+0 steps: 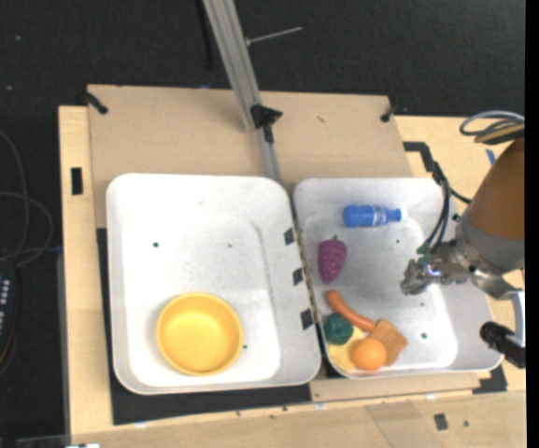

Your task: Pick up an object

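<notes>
The gripper (420, 276) was seen poised over the right bin (418, 203), near its right wall, above bare floor with no object under it; this was judged a hover before a pick, no target having been reached. Whether anything was clasped could not be told, as the tip was small and blurred. The candidate objects were gathered in the right bin: a blue bottle (372, 216) lay on its side near the far wall, a purple fruit (332, 258) was placed beside the left wall, and an orange carrot (348, 313), a green piece (337, 329), an orange ball (369, 355) and a tan piece (390, 339) were crowded in the near corner, touching. The left bin (204, 213) held a yellow bowl (199, 332) near its front.
</notes>
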Robot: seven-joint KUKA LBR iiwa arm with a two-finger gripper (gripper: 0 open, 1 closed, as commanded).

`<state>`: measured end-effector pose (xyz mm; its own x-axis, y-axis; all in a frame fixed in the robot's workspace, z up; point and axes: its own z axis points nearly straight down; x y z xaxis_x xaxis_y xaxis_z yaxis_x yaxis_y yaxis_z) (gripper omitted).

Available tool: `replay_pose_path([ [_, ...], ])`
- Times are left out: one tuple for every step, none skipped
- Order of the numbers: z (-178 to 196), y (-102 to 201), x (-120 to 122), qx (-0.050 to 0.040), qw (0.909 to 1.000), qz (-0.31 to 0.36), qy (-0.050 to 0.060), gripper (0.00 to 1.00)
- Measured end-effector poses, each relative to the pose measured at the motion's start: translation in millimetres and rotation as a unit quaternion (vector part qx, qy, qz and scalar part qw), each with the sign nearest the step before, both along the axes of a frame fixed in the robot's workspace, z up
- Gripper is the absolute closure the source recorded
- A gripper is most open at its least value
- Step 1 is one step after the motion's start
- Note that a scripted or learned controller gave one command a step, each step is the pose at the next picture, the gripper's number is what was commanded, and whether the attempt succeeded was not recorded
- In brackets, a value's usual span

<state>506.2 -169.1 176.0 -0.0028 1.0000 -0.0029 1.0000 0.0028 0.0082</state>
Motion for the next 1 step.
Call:
replay_pose_path([
  [27.1, -1.4, 1.7, 0.0006, 1.0000, 0.000, 0.001, 1.00],
])
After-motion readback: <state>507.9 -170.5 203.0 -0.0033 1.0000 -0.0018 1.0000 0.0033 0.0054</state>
